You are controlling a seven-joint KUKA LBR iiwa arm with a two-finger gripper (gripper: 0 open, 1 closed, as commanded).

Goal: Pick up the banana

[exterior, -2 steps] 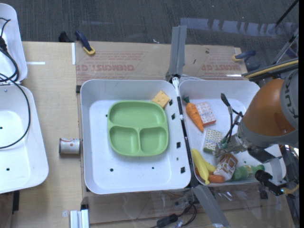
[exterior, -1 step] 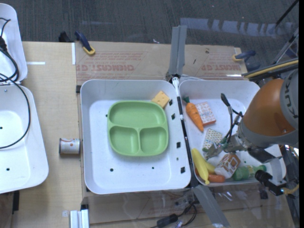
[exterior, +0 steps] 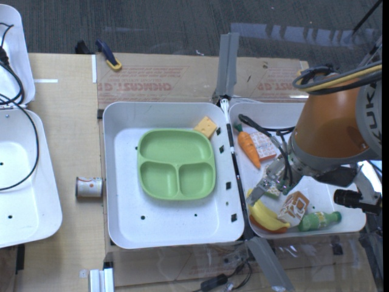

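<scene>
The yellow banana [exterior: 267, 215] lies at the front left of the right bin [exterior: 267, 110], resting against a small white and orange carton [exterior: 293, 207]. My gripper [exterior: 262, 191] hangs from the orange-banded wrist [exterior: 331, 129], just above and slightly behind the banana. It is low in the bin, and nothing visibly sits in it. The wrist hides the bin's middle and back right.
An orange carrot [exterior: 248, 148] and a pale packet [exterior: 263, 143] lie behind the gripper. A green bottle [exterior: 319, 219] lies right of the carton. The left bin [exterior: 118, 181] holds a green divided plate [exterior: 177, 165] and a yellow block [exterior: 206, 126]. A small can [exterior: 89, 187] sits on the bench.
</scene>
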